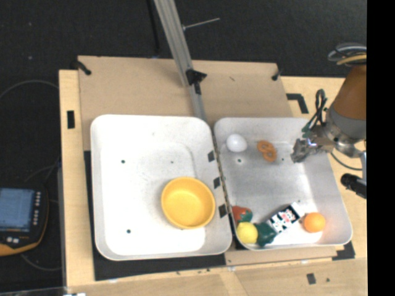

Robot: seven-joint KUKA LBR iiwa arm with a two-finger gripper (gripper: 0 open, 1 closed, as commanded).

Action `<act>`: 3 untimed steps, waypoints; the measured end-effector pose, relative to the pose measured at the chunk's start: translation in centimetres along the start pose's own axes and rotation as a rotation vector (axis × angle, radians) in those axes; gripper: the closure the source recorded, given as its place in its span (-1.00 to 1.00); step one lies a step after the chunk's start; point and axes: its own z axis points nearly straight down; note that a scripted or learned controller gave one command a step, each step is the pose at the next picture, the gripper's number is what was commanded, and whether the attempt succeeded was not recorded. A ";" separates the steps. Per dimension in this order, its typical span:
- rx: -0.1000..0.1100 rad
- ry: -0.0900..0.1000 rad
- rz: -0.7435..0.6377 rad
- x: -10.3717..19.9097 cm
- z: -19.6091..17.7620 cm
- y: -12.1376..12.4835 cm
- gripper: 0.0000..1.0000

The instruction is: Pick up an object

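My gripper (300, 151) hangs over the right bin (281, 177) near its right wall, with the grey arm and orange band behind it at the right edge. A brown pretzel-shaped piece (267, 151) lies to its left, apart from it. A white ball (236, 143) rests near the bin's back left corner. Along the front edge sit a yellow ball (247, 232), a red and green piece (242, 214), a dark green item (266, 233), a black-and-white patterned box (285, 217) and an orange ball (313, 222).
A yellow bowl (187, 201) sits in the left bin (123, 165) toward its front right. A metal pole (179, 42) slants up from between the bins at the back. A handheld pendant (21, 217) lies off the bench at far left.
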 end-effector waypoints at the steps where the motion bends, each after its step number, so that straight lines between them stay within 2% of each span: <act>1: 0.003 0.000 0.000 0.1 -6.1 0.4 1.00; 2: 0.003 0.000 -0.002 0.0 -6.8 0.5 1.00; 3: 0.006 0.002 -0.002 4.4 -6.3 1.4 1.00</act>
